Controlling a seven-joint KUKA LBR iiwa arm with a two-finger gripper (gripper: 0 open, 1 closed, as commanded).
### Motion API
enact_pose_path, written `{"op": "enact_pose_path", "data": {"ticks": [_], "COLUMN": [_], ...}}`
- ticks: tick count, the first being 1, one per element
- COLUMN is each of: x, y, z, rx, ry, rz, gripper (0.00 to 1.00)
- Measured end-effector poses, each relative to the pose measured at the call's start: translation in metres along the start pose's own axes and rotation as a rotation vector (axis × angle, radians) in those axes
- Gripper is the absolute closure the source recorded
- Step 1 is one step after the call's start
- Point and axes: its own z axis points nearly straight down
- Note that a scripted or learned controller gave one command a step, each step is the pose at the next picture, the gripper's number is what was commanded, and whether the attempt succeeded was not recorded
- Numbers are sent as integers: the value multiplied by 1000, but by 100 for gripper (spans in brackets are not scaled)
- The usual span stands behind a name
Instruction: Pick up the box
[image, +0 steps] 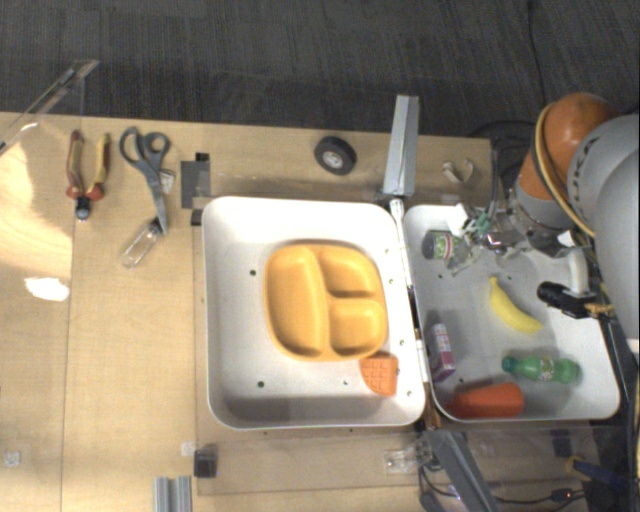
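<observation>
My gripper (482, 232) hangs over the back left part of the right bin (590, 405), just right of a small dark can (437, 244). A slim purple and pink pack (440, 348), which may be the box, lies against that bin's left wall, well in front of the gripper. A red-orange oblong item (490, 400) rests at the bin's front edge; I cannot tell whether it is a box. Nothing is seen held by the gripper.
A yellow banana (512, 308) and a green bottle (540, 369) lie in the right bin. The left bin (230, 300) holds a yellow divided tray (325, 298) and an orange waffle-like piece (380, 374). Scissors (150, 170), pliers (85, 172) and a tape roll (335, 154) lie on the bench.
</observation>
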Motion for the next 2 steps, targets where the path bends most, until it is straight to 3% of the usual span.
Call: {"op": "enact_pose_path", "data": {"ticks": [1, 2], "x": [39, 73], "y": [7, -28], "z": [-1, -12], "rx": [3, -42], "ry": [-10, 3], "rz": [-56, -104], "gripper": [0, 0]}}
